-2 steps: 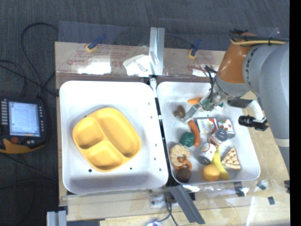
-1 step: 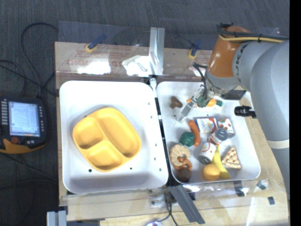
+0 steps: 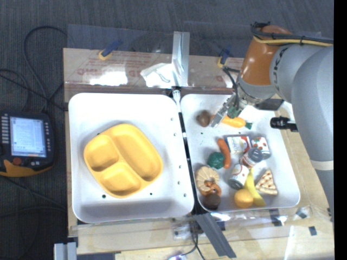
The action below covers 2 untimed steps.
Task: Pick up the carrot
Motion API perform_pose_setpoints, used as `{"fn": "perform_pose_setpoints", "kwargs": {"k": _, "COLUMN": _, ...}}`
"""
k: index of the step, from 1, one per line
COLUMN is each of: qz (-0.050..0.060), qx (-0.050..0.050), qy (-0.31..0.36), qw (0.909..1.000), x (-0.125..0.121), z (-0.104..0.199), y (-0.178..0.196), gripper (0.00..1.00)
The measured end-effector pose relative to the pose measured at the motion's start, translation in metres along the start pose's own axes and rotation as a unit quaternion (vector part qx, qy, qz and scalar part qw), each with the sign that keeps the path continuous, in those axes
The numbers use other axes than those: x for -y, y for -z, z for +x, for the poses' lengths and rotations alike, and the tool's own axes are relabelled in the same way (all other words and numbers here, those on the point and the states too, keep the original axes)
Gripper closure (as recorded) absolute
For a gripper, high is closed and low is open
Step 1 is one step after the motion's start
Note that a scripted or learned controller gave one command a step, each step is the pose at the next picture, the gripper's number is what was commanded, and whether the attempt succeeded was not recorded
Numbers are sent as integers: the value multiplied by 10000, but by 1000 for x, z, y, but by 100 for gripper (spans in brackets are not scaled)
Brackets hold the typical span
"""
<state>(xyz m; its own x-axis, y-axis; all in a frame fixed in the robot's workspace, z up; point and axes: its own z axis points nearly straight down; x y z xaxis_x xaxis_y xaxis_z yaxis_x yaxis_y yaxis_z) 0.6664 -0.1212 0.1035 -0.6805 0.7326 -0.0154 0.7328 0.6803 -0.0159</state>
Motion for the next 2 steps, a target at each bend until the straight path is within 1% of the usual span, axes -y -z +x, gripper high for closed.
{"fn": "perform_pose_setpoints", "kwargs": {"k": 1, "qz": -128, "qx": -31, "qy": 410, "qw": 9991, "x": -59, "z": 68, "y": 88, "gripper": 100}}
{"fn": "perform_pose_setpoints", "kwargs": {"k": 2, "qz": -108, "qx": -5, "qy": 3696, "qw": 9291, "x": 26, "z": 28, "y": 180, "gripper": 100}}
